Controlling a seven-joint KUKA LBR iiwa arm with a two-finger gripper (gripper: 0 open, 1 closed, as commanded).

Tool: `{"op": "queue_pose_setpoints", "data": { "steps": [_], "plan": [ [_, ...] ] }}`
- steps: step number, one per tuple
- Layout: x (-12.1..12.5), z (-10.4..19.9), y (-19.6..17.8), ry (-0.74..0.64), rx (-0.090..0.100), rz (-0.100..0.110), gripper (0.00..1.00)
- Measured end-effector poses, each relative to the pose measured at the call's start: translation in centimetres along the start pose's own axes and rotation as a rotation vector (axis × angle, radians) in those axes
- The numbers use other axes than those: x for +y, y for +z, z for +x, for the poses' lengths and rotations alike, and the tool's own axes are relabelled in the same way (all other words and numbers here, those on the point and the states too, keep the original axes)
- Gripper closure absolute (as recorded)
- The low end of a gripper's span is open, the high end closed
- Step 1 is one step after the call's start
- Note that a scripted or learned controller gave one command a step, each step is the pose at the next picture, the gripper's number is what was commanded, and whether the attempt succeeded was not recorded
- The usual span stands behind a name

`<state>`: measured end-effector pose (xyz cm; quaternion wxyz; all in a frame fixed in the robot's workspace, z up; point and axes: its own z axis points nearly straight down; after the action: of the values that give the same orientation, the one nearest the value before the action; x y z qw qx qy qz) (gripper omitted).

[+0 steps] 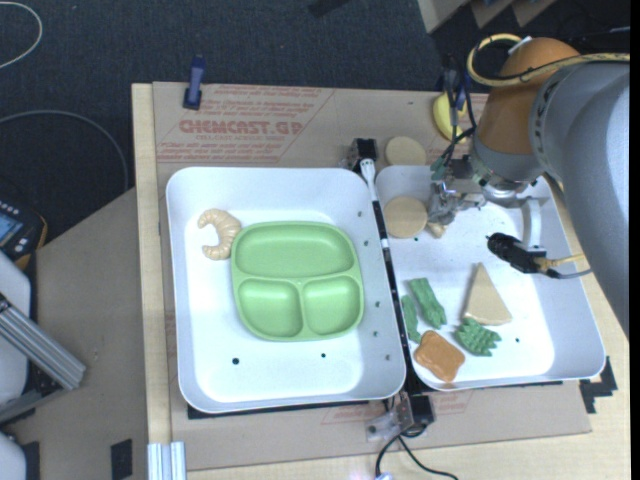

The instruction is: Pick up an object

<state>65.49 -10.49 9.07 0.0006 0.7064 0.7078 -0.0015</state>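
My gripper (439, 211) reaches down into the back left corner of the right bin (570, 353). It sits just to the right of a round tan cookie (404, 217), which lies against the bin's left wall. Nearer the front of this bin lie a green bean pod (427, 302), a pale cheese wedge (487, 296), a small green leafy piece (478, 338) and an orange nugget (438, 355). Nothing shows as lifted off the bin floor.
The left bin (195, 353) holds a green divided plate (297, 278) and a tan croissant (218, 233) at its left. A second tan disc (405, 151) and a yellow object (444, 114) lie behind the right bin. The arm's grey body (590, 138) covers the right bin's back right.
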Motion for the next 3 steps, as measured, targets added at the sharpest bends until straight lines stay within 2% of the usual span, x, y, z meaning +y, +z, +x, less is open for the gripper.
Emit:
{"op": "queue_pose_setpoints", "data": {
  "steps": [2, 3],
  "plan": [
    [1.2, 0.9, 0.1, 0.003, -0.003, 0.004, 1.0],
    [-0.7, 1.2, -0.3, 0.003, 0.001, -0.017, 1.0]
  ]
}}
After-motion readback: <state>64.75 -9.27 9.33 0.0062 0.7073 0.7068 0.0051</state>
